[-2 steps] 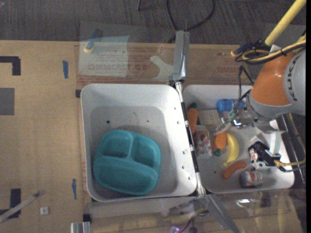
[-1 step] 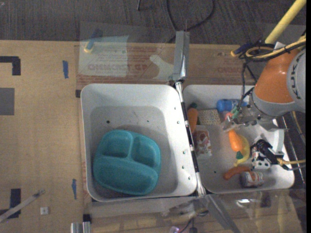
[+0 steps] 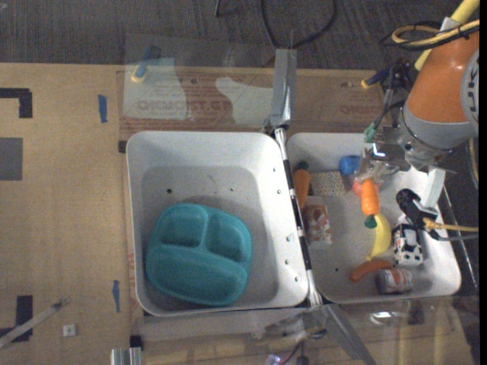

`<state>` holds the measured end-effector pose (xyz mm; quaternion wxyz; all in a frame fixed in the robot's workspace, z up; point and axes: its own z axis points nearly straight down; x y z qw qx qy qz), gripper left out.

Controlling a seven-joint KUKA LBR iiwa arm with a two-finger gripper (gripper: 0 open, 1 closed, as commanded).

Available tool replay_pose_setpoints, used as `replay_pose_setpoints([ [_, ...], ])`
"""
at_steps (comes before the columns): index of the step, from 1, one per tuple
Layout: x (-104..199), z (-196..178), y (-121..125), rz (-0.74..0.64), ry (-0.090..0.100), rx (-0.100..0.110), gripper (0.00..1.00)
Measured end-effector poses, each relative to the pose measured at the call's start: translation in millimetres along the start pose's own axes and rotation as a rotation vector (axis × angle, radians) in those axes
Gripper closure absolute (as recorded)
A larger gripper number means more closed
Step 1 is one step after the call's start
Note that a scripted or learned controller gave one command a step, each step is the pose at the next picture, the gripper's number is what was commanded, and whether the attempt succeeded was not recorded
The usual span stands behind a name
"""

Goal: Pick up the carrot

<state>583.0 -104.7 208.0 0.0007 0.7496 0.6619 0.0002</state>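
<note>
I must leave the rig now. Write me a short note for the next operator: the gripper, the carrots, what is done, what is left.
Gripper: above the right bin, shut on a carrot that hangs from its fingers.
A second carrot lies along that bin's left wall.
Teal tray sits in the left bin.
Done: carrot gripped and apparently lifted.
Left: confirm the hold is secure.

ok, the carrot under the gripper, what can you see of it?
The carrot is short, smooth, orange and plastic-looking, with a green stub at its lower end. It points up-down in the view, inside the right bin, with its upper end right at the gripper; contact or lift can't be judged. Its green end appears to touch the top of the banana.
</note>
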Motion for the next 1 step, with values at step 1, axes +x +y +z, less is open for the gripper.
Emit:
replay_pose_setpoints([
  [1,-6.0,11.0,35.7,0.002,-0.001,0.000,1.00],
])
